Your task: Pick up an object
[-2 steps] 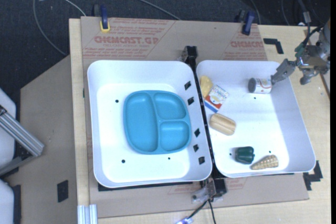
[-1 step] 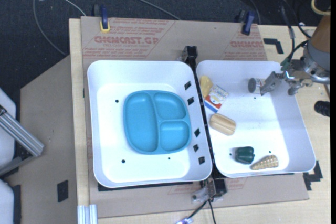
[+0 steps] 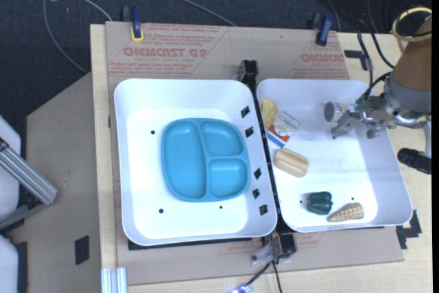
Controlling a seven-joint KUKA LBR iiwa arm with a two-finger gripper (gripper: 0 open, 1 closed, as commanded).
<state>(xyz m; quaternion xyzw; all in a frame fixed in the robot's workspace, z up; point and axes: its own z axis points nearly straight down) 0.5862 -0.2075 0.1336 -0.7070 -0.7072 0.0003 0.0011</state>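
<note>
In the right bin lie several small objects. A tan bread roll rests near the bin's left side. Above it are a white, red and blue packet and a yellow piece against the left wall. A dark green pepper and a beige ridged cone lie at the front. My gripper hangs over the bin's upper right part, open, its fingers spread with nothing between them. It is well right of the packet and roll.
The left bin holds a blue divided plate. A black divider with clips runs between the bins. The arm's orange band rises at the right edge. Cables lie on the dark floor beyond the bench.
</note>
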